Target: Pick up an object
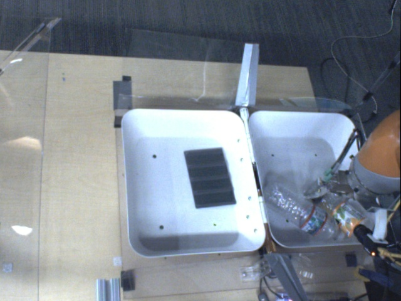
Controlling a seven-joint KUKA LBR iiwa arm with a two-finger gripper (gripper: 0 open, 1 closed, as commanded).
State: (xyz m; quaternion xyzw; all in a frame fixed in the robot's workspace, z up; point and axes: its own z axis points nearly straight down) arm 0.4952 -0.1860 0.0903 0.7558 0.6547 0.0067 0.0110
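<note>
A dark ribbed rectangular pad (209, 177) lies flat in the middle of the left bin (144, 168). In the right bin (294, 137) a crumpled clear plastic bottle (289, 205) lies on its side near the front, with a coloured label at its right end. A small yellow and green item (344, 216) sits just right of it. My gripper (324, 190) hangs low over the right bin's right half, directly above the bottle's right end. The grey wrist and orange band (382, 150) rise behind it.
A grey metal strut (247, 74) stands upright behind the seam between the bins. Cables (351, 61) run at the far right. Clear plastic sheeting (25, 137) covers the wooden bench (81, 187) to the left.
</note>
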